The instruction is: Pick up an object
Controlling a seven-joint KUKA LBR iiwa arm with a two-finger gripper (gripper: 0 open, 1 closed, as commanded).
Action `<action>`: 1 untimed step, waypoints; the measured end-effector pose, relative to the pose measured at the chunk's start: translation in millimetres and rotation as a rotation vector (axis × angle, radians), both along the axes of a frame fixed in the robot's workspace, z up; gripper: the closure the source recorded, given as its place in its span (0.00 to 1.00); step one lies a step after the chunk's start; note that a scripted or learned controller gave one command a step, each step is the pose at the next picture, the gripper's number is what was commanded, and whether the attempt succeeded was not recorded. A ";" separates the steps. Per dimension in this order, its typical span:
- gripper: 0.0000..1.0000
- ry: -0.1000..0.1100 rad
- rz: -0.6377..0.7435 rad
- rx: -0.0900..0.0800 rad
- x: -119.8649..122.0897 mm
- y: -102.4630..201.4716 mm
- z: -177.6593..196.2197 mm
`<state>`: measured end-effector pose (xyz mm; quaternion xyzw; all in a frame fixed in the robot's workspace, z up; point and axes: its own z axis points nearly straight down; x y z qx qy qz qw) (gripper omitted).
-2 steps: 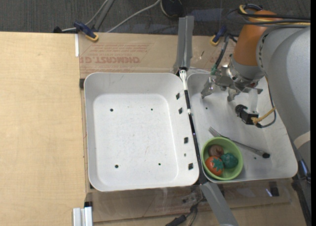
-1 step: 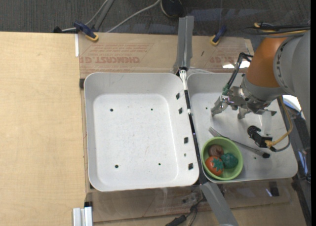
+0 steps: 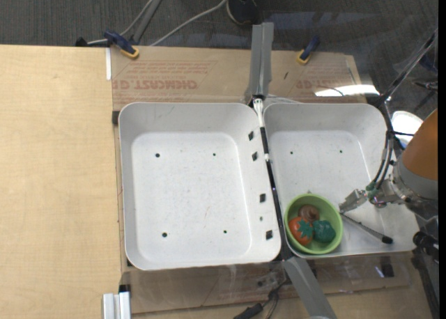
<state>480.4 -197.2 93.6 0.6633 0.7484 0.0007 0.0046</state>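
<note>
claw (image 3: 350, 203) sits low over the right bin (image 3: 313, 126), near that bin's right wall, its 2 fingers spread apart with nothing between them; 1 grey finger (image 3: 352, 199) points left toward the bowl, the other, dark and thin, slants down to the right across the bin floor. just left of the fingertips, close but apart from them, stands a green bowl (image 3: 333, 239) in the near left corner of the right bin, touching or almost touching the divider side wall. inside the bowl lie a red tomato-like piece (image 3: 301, 228), a teal green piece (image 3: 323, 230) beside it on the right, and a brownish piece behind them. arm (image 3: 421, 164), grey with its orange band, enters over the right wall, cables looping up along that wall. far half of the right bin floor lies open behind the claw. left bin (image 3: 139, 129) shows only its white floor with 4 small dark holes. black clips run along the seam between the 2 bins, and a grey bar (image 3: 262, 60) rises from the seam across the cardboard sheet (image 3: 181, 74) behind. 2 clamps hold that sheet. wooden tabletop (image 3: 52, 171) spreads left.
</note>
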 end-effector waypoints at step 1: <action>0.00 0.007 -0.119 0.005 124.2 25.4 -1.6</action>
